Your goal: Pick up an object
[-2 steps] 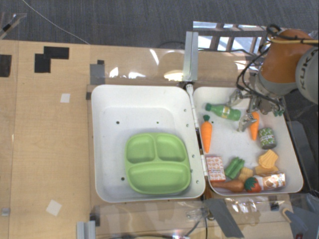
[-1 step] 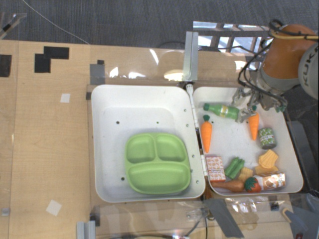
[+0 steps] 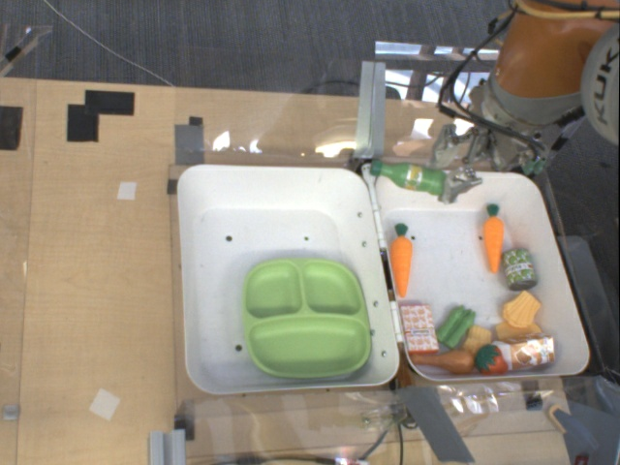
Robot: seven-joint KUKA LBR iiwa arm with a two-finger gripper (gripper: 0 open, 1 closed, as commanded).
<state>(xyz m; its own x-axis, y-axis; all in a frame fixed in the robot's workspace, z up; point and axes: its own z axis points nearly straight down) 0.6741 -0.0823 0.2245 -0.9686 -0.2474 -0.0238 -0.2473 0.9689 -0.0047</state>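
A grey KUKA arm with an orange band reached in from the upper right of the frame over a wooden bench bearing two shallow white bins. The left white bin held a green, three-compartment plastic plate toward its lower middle. The right white bin carried a clutter of toy food along its lower edge, two orange toy carrots standing apart in its middle, and a pale green plastic bottle lying on its side against the upper rim. The metal two-finger gripper hung at that upper rim with the bottle's right end at its tips; whether the fingers stood open or had closed on it could not be told. A sound pick would likely need the fingers astride the bottle's narrow body, clear of the bin wall just behind. The roomiest open floor lay in the bin's centre, between the carrots.
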